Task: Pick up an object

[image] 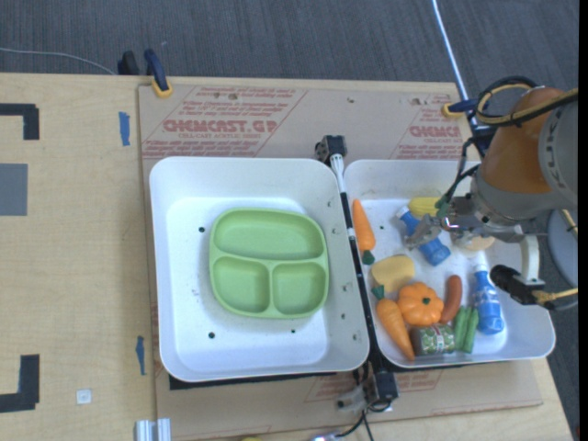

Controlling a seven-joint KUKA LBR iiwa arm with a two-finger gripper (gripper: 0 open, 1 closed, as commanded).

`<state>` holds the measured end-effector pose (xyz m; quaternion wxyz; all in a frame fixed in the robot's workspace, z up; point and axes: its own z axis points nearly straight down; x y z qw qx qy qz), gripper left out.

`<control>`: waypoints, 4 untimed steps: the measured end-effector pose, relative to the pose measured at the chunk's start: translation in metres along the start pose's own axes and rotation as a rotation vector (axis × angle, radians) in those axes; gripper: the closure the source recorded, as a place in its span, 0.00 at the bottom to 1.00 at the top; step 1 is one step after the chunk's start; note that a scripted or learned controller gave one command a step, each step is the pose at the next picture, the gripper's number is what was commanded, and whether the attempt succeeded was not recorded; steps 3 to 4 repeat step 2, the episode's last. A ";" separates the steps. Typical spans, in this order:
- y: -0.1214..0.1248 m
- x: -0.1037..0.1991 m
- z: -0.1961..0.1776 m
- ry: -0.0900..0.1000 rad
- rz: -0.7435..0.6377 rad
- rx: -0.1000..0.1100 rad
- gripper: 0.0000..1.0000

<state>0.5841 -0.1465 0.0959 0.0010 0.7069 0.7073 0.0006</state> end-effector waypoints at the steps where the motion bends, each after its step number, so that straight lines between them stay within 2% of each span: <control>1: 0.000 0.000 -0.010 -0.001 0.000 -0.002 1.00; 2: -0.029 0.065 -0.101 0.001 -0.001 0.001 1.00; 4: -0.029 0.065 -0.101 0.001 -0.001 0.001 1.00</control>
